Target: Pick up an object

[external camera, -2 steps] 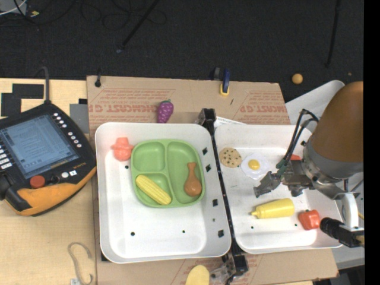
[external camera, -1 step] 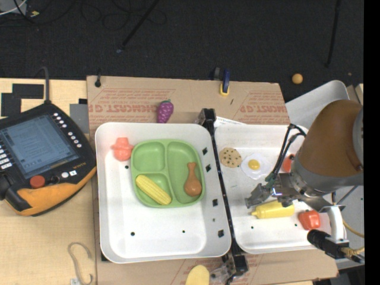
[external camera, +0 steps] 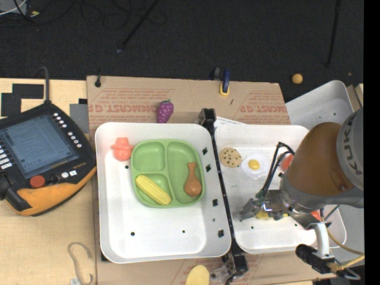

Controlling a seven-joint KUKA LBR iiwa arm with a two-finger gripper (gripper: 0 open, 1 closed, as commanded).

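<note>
My gripper [external camera: 261, 209] is low in the right bin [external camera: 261, 245], near its middle, with the arm's orange band above it. A small yellow item [external camera: 265, 215] lies right under the gripper, mostly hidden by it. Whether it is gripped is not visible. A cookie [external camera: 230, 157] and a fried egg [external camera: 254, 165] lie at the back of the same bin. A red piece [external camera: 287, 160] peeks out beside the arm. In the left bin [external camera: 154, 242], a green divided plate [external camera: 151, 159] holds a corn cob [external camera: 153, 190] and a drumstick [external camera: 192, 180]. A pink toy [external camera: 121, 149] lies beside it.
Purple grapes [external camera: 165, 110] rest on the cardboard behind the bins. A yellow toy [external camera: 198, 274] sits in front of the bins. A teach pendant [external camera: 41, 153] lies to the left. An orange ball [external camera: 297, 78] is at the back right, and a clamp [external camera: 224, 83] holds the cardboard's rear edge.
</note>
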